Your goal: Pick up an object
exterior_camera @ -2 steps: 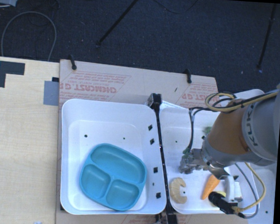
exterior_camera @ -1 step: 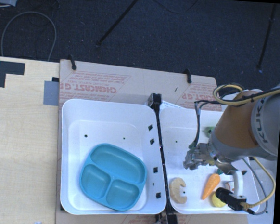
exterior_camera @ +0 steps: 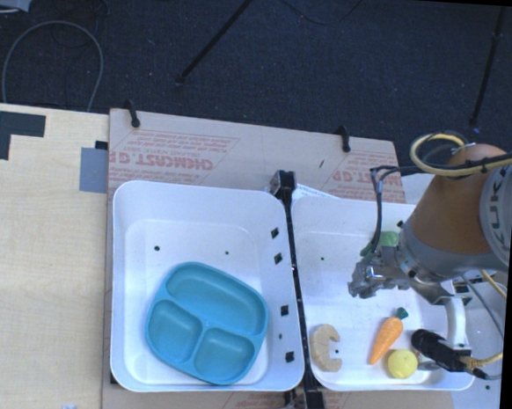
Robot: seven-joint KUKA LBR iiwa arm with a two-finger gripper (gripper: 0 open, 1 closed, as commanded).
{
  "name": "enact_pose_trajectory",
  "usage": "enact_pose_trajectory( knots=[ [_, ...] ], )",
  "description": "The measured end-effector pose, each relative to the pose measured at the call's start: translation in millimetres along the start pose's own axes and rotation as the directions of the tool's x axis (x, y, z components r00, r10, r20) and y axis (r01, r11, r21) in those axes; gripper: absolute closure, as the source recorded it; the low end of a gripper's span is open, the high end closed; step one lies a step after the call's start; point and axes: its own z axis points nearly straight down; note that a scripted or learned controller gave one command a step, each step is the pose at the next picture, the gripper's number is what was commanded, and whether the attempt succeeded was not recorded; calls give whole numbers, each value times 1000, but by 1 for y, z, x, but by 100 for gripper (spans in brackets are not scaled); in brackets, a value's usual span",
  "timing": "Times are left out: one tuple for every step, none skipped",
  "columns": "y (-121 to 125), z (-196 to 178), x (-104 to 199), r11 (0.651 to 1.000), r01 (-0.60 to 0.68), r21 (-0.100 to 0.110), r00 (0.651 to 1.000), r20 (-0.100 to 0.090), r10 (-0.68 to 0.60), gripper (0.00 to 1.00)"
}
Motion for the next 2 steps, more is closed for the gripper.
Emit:
enact_pose_trajectory(
  knots=[
    [5,-43,3,1000,1,0,1000,0,-1,100],
    [-3,-34,49,1000,3,6,1000,-2,-3,100]
  ],
)
